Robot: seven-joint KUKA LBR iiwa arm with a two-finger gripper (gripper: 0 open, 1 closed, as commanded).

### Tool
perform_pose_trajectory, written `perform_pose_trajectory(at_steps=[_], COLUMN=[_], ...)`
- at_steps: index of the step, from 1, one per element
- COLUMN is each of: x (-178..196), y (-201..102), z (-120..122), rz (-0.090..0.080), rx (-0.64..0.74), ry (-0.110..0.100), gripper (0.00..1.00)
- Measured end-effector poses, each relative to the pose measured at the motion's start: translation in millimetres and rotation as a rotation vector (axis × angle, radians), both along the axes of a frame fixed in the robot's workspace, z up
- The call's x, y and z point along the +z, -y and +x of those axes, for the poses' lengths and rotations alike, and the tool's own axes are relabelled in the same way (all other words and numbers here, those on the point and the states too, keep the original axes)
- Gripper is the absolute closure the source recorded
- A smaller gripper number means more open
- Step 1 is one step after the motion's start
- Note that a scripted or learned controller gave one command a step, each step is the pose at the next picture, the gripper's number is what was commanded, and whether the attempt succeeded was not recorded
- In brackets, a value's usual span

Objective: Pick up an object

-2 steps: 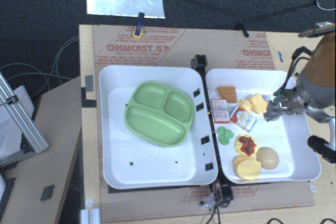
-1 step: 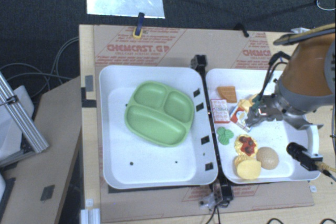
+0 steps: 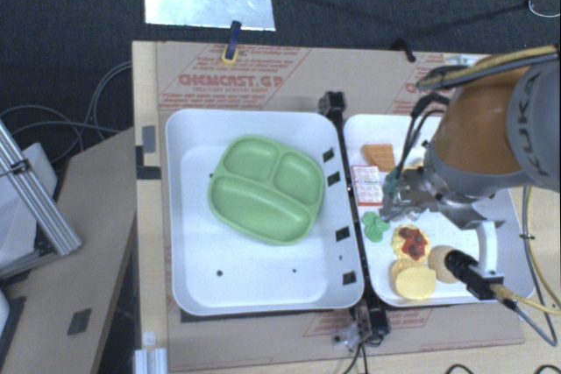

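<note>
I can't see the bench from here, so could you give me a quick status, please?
Gripper low over the right bin, fingers unclear. Nothing seen held. Toy food beneath: green piece, yellow round, orange cracker. Green plate in the left bin.

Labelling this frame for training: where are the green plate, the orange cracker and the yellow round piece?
green plate (image 3: 266,188), camera view, middle divider.
orange cracker (image 3: 379,156), camera view, its centre.
yellow round piece (image 3: 415,283), camera view, its top face.

Single fixed camera above bench (image 3: 263,74) – slanted down, seemingly mid-range
</note>
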State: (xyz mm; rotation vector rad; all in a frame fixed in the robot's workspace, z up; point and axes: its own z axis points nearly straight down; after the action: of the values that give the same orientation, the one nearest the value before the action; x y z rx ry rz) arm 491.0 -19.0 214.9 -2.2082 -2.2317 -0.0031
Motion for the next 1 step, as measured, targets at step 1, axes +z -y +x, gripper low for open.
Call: perform_pose_trajectory(at_steps=[1], x=[20.1], y=[-1.5], z=[-1.3], rz=[-0.002], rx=[-0.004], ry=[0.004], gripper=[1.00])
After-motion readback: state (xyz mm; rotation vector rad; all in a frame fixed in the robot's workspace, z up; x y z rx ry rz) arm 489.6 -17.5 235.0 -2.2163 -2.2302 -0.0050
